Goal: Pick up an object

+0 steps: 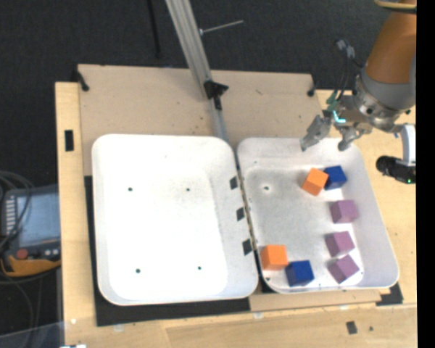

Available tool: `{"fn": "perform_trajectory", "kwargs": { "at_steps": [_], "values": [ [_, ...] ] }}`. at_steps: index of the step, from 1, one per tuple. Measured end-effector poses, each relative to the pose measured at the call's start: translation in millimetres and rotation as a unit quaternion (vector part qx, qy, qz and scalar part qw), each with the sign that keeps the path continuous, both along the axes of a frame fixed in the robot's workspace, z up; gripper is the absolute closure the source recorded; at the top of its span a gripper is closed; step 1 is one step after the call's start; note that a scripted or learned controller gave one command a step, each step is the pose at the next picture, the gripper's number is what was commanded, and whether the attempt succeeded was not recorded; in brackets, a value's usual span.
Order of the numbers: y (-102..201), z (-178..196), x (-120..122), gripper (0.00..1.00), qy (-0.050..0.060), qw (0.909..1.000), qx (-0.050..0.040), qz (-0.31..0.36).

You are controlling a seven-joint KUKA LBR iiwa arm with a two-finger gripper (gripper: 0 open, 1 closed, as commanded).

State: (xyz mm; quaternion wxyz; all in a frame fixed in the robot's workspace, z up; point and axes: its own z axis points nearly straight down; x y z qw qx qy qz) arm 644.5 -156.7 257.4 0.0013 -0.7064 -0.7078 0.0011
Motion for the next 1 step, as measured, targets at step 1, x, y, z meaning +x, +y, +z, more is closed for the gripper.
{"fn": "perform_trajectory", "kwargs": {
  "at_steps": [1],
  "values": [
    [-0.4,2.8,0.7,0.0,-0.002,1.0,-0.0014,0.001]
  ]
}}
